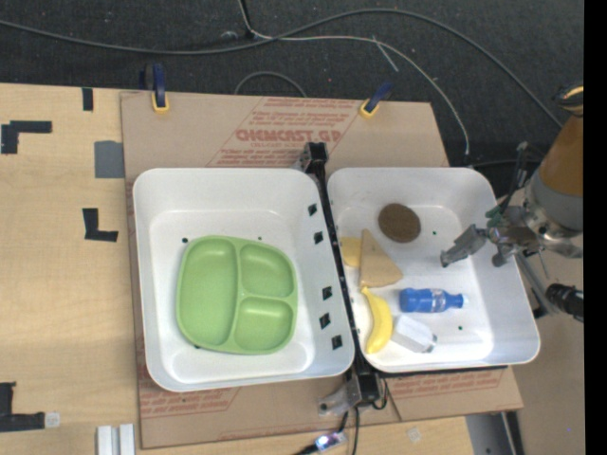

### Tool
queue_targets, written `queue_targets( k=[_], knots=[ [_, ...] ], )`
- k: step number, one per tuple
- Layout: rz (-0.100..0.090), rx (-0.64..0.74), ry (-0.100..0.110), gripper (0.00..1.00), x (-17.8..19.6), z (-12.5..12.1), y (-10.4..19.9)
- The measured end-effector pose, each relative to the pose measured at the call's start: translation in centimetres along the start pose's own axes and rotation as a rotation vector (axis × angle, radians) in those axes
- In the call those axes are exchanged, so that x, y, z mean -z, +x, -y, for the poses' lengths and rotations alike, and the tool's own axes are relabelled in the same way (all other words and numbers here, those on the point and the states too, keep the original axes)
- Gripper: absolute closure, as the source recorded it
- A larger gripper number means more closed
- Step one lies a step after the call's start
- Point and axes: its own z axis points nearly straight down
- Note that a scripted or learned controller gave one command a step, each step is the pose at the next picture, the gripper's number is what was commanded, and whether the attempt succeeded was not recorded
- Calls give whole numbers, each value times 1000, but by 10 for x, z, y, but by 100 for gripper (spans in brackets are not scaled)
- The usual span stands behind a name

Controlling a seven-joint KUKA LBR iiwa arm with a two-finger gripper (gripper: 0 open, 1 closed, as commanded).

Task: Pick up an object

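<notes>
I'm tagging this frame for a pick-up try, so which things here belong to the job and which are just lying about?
Part of the job:
gripper
brown disc
tan wedge
banana
blue bottle
white block
right bin

Lying about:
green divided plate
left bin
cardboard sheet

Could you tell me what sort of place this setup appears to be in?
Probably a robotics lab bench: two white bins on clamped cardboard, loose cables, and toy food like a banana for grasp trials.
</notes>
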Motion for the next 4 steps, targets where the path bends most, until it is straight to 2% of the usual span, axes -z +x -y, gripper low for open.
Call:
queue_targets(
  k=[1,2,3,4],
  knots=[
    [3,3,-11,0,6,-3,0],
    [2,4,-6,0,-57,-8,4],
    [4,4,-11,0,-110,-8,4],
    [4,4,-12,100,-97,-8,4]
  ],
)
